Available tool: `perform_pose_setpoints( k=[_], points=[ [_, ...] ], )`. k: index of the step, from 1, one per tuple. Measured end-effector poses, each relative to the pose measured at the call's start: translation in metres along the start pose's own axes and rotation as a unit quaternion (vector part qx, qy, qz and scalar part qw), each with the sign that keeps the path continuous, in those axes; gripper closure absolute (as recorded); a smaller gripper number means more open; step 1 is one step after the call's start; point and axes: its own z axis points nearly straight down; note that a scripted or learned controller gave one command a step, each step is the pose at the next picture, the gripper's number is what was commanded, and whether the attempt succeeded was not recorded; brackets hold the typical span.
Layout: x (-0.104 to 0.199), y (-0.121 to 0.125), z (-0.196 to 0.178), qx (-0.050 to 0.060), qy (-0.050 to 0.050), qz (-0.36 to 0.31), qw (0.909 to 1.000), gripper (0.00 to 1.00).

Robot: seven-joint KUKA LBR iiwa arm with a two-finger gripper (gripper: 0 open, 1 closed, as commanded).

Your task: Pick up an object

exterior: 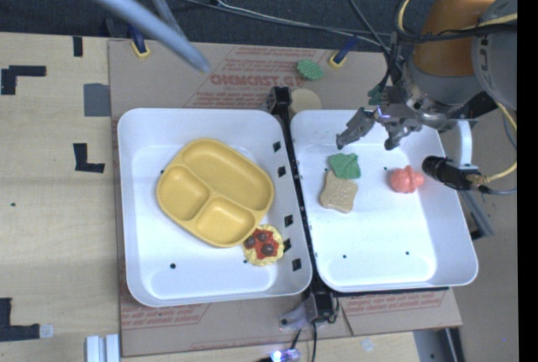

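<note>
Left bin point(134, 209) held a yellow divided tray point(214, 192) near its centre, a small pizza toy point(265, 244) touching the tray's lower right corner. Right bin point(420, 259): green leaf piece point(344, 165) and tan cookie point(339, 195) near its left edge, pink toy point(405, 180) toward the right edge. Gripper point(374, 132) hovered over the far edge, fingers spread, nothing between them. Faded red lettering on cardboard point(244, 70), unreadable.

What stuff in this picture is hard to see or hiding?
- Camera view: the arm is cut off by the right edge, so its base is out of sight.
- The end effector hangs above the right bin, hiding part of the bin's far wall.
- The small round toy by the yellow tray is too small to name.
- The green thing behind the bins is blurry.
</note>
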Motion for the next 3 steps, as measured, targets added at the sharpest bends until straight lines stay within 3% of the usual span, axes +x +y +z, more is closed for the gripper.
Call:
perform_pose_setpoints(
  k=[1, 3],
  points=[
    [0.000, 0.002, -0.008, -0.007, -0.001, -0.001, 1.0000, 0.00],
    [0.004, 0.017, 0.093, -0.005, -0.001, -0.002, 1.0000, 0.00]
  ],
)
